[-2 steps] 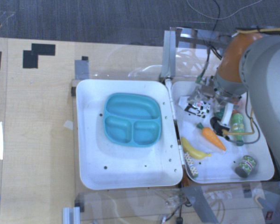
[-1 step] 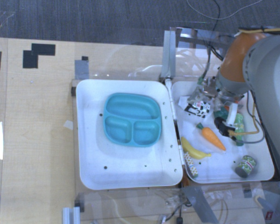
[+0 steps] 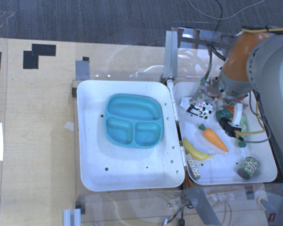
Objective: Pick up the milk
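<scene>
Bins (image 3: 87, 126) sit on wooden bench (image 3: 33, 126), grey carpet (image 3: 85, 8) behind.

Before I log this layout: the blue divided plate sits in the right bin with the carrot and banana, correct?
Not quite. The camera view shows the blue divided plate alone in the left bin; the carrot and banana lie in the right bin.

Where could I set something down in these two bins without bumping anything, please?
The left bin has bare floor all around the blue tray, widest along its near edge. The right bin is crowded: milk, carrot, banana, can and the gripper; one small patch lies between banana and can.
</scene>
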Robot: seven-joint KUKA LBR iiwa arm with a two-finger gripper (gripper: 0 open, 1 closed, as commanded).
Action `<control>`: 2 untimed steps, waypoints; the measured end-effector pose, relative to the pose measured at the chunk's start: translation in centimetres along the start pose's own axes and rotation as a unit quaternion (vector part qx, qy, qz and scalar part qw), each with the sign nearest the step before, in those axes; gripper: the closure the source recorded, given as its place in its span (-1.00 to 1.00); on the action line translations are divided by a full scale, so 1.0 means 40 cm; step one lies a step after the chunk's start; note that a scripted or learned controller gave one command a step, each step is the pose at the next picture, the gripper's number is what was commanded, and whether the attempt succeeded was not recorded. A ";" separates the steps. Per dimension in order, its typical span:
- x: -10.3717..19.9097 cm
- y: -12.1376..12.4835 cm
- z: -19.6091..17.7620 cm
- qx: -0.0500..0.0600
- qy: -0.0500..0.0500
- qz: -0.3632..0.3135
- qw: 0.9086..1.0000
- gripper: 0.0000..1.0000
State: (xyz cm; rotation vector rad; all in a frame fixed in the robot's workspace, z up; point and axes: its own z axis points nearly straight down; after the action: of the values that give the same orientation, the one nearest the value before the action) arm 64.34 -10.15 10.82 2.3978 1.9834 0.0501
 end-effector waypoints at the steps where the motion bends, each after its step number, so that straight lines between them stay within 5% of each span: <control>1: 0.023 0.022 0.000 -0.001 -0.005 -0.091 0.996 -1.00; 2: 0.045 0.085 0.003 0.003 -0.004 -0.127 0.992 -1.00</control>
State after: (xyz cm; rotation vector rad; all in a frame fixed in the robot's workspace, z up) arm 68.02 -9.01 10.87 2.1231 2.2693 0.0288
